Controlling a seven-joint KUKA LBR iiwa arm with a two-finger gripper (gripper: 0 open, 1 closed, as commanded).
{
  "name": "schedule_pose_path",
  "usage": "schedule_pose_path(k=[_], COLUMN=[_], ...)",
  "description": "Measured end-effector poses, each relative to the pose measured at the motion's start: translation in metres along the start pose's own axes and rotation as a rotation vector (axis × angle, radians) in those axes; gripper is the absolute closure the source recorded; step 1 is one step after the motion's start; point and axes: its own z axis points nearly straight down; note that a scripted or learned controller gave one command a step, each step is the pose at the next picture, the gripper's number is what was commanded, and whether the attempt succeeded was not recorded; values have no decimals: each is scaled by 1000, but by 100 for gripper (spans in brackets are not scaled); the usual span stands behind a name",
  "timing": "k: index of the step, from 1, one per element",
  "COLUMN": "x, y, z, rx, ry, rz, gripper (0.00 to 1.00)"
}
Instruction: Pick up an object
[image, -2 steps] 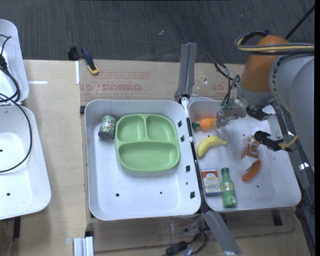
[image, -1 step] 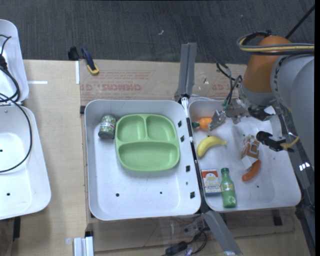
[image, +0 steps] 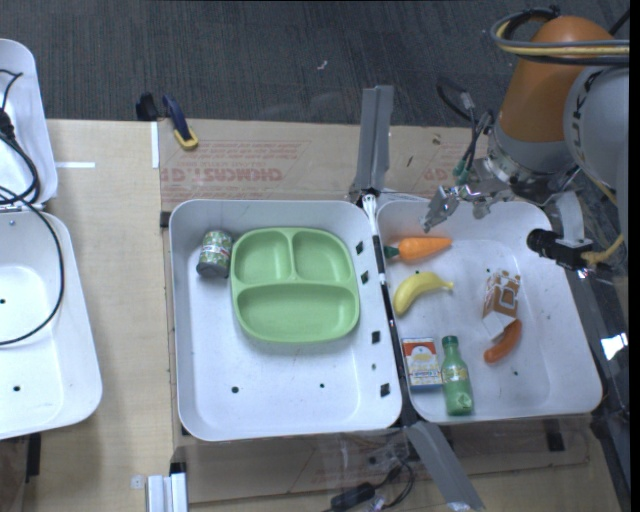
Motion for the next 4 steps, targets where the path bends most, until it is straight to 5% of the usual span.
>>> schedule_pose_path(k=[1, 2, 3, 4], x=[-32, -6, -7, -9], y=[-9, -28, -29, -29], z=[101, 100, 91, 82], rx=[2, 0, 0, 0], ry=[0, 1, 1, 1], rz=[2, -247, -242, -238], gripper=[0, 0, 100, 100])
